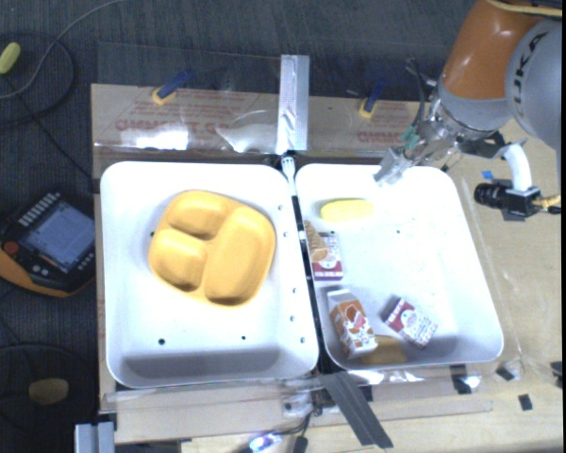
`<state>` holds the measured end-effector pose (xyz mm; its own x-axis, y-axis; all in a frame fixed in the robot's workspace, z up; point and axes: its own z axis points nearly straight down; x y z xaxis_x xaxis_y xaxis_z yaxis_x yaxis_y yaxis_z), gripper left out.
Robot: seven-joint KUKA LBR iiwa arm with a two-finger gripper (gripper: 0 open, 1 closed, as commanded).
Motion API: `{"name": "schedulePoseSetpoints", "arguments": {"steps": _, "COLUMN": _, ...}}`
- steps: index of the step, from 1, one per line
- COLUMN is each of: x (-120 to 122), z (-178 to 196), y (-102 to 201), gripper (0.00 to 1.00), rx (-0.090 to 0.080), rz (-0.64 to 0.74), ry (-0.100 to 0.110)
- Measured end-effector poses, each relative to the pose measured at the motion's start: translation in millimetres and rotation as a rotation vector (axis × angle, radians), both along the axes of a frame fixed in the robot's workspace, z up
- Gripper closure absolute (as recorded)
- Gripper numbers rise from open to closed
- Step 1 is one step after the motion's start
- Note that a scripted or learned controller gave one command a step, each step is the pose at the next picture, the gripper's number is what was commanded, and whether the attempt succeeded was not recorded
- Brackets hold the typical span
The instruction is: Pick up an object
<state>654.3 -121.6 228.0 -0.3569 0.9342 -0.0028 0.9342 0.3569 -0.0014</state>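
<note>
Tool (393, 170) hangs over the far rim of the right bin (472, 253); its grip state cannot be told. Nearest object: a pale yellow oblong piece (345, 209), just beside and below the tool, lying flat on the bin floor, smooth, rounded ends, apart from the small cartons (354, 324).

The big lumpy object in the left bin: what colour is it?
Yellow-orange all over, the lumpy object shows plainly in the camera view.
</note>
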Motion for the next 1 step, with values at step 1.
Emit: {"name": "schedulePoseSetpoints", "arguments": {"steps": 1, "x": 0.0, "z": -0.1, "y": 0.0, "gripper": 0.00, "rx": 0.000, "rz": 0.000, "ry": 0.000}}
